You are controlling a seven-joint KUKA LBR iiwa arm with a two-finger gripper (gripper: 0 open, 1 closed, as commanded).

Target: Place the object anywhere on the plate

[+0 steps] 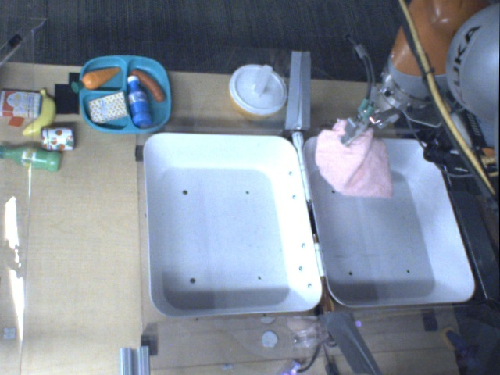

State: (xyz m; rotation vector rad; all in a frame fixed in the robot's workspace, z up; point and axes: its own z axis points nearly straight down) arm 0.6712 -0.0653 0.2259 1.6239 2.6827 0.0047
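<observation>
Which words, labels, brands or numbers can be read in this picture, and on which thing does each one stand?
"UKA": letters on the grey arm housing, cut off by the picture's edge.
Small carton at the far left: red and white print, too blurred to read.
Small can: patterned label, too small to read.
Blue bottle in the blue divided tray: label too blurred to read.
Pink cloth and white bins: no text.

Pale wooden counter bearing two white bins side by side. Blue divided tray, white lidded cup, small cans at far left.
</observation>
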